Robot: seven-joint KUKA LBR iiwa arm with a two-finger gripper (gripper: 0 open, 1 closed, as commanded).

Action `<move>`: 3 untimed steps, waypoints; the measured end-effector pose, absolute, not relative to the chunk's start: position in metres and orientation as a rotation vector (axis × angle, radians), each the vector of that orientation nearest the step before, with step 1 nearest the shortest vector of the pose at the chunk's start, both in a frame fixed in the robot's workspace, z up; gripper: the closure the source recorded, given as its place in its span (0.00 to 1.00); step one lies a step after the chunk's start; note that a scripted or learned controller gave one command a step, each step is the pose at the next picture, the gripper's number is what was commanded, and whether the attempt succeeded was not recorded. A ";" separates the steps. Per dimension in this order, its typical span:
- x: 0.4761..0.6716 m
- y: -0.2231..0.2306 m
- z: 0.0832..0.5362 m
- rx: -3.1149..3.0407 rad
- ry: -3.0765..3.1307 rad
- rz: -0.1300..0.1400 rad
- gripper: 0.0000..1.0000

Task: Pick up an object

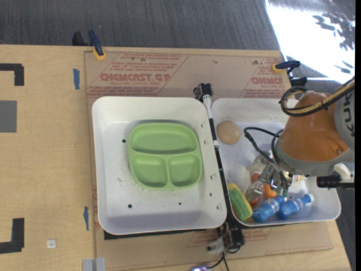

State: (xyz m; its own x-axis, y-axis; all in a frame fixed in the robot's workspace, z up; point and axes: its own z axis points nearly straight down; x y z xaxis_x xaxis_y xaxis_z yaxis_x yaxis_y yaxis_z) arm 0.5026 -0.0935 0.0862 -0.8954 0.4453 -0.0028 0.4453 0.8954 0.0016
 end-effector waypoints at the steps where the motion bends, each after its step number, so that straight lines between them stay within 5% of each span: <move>1: 0.483 -0.093 0.087 0.379 3.109 0.002 0.00; 3: 0.481 -0.093 0.086 0.588 3.080 0.000 0.00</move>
State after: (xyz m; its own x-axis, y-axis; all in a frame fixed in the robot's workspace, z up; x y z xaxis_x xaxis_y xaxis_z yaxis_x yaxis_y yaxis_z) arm 0.4813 -0.0926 0.0864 -0.9296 0.3684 -0.0059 0.3684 0.9297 0.0011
